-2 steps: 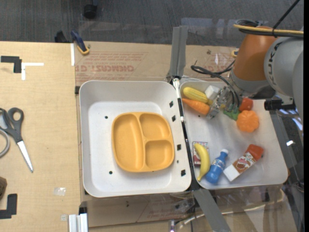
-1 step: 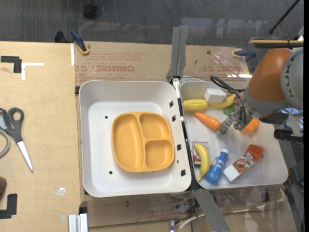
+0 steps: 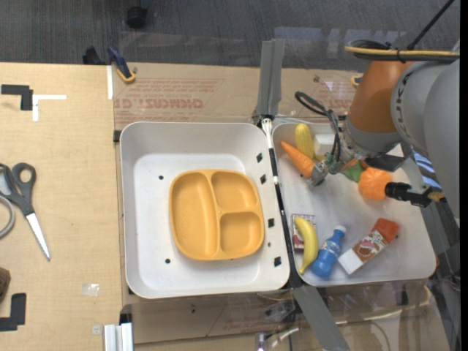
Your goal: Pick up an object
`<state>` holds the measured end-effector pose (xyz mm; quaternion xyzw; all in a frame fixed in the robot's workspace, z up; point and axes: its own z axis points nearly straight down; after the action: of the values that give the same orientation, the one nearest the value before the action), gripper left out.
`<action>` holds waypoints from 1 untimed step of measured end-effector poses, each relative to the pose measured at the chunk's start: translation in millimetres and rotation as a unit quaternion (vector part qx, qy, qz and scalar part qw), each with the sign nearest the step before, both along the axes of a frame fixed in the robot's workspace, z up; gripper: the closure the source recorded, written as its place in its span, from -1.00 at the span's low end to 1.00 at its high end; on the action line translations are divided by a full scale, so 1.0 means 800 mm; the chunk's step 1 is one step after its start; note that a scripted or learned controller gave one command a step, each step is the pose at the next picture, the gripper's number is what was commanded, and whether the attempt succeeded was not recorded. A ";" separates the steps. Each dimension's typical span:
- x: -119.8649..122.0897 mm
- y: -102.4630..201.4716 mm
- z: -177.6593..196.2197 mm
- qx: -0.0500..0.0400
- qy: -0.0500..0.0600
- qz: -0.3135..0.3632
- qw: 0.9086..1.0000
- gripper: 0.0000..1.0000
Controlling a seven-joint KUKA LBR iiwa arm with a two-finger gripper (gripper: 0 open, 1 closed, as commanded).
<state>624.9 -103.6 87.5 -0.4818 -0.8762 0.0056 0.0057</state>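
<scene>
The gripper (image 3: 319,174), its grip unreadable, sits at a tapered carrot (image 3: 296,156) in the smooth white bin (image 3: 395,258) on a wood-grain bench (image 3: 58,218).

Bins (image 3: 139,218): smooth white plastic, faintly glossy.
Divided plate (image 3: 216,214): matt yellow-orange plastic.
Carrot (image 3: 297,156), banana (image 3: 308,241), orange fruit (image 3: 371,183): smooth toy plastic, slight sheen.
Blue bottle (image 3: 327,254): glossy plastic, white cap.
Bench top (image 3: 58,196): pale wood-grain board, matt.
Scissors (image 3: 29,210): bare metal blades, grey plastic handles.
Arm (image 3: 424,101): smooth grey shell, glossy orange band.
</scene>
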 end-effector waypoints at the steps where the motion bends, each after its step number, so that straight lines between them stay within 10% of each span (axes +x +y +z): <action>1: -0.004 0.157 0.126 0.001 -0.006 -0.004 1.000 1.00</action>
<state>621.7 21.7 188.4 -0.4851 -0.8745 0.0016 0.0015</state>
